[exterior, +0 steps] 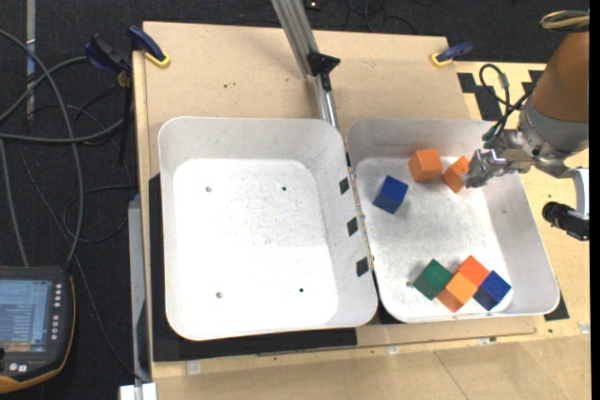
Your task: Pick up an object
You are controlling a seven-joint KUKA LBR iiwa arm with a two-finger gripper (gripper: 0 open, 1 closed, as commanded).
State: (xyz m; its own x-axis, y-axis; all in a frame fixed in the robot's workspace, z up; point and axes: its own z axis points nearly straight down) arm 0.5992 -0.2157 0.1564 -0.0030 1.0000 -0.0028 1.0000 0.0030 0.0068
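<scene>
Camera view, looking down at a slant: we see two shallow white bins side by side on a pale wooden bench [244,70]. Left white bin [187,145] holds no blocks. Right white bin [525,239] holds all the candidates.

Along the right bin's far side we log a small orange cube [426,165], then a second orange block [457,174] tilted, just beside it and hard against the gripper [480,168]. A dark blue cube [391,194] sits apart, nearer the divider. Near the front edge, four blocks are packed touching: a green cube [433,279], two orange ones [472,272] [455,292], and a blue one [492,289].

The grey arm with its orange band [567,80] reaches in from the right, tool low over the far right of the bin. The tilted orange block touches the tool's tip, but we cannot tell whether the claw is apart, together or clamped on it; the tip is too small and dark to read.

Risks, as we judge them: if the contact is on one corner only, the tilted block may pivot and slip out on lift. A glancing touch could shove it into the neighbouring orange cube. The bin's sloping wall is close, so a skewed descent may scrape it.
</scene>
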